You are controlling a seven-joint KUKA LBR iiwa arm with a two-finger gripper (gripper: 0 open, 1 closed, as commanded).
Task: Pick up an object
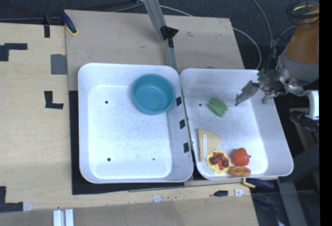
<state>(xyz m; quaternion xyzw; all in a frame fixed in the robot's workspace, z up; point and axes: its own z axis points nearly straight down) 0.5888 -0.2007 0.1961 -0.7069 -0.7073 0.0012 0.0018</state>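
My gripper [253, 96] hangs over the far right part of the right bin [270, 131], open, with nothing between its fingers. A green ridged object [217, 106] lies on the bin floor just left of the gripper, apart from it. Along the bin's near edge lie a pizza slice [209, 150], a red tomato [239, 156] and a small orange piece [239, 171], close together. A blue bowl [153, 94] sits upright in the far part of the left bin [104, 131].
A slanted grey metal post [155, 7] comes down to the far end of the divide between the two bins. Cables arc over the bench behind the right bin. A yellow-blue clamp [70, 24] sits at the board's far left corner.
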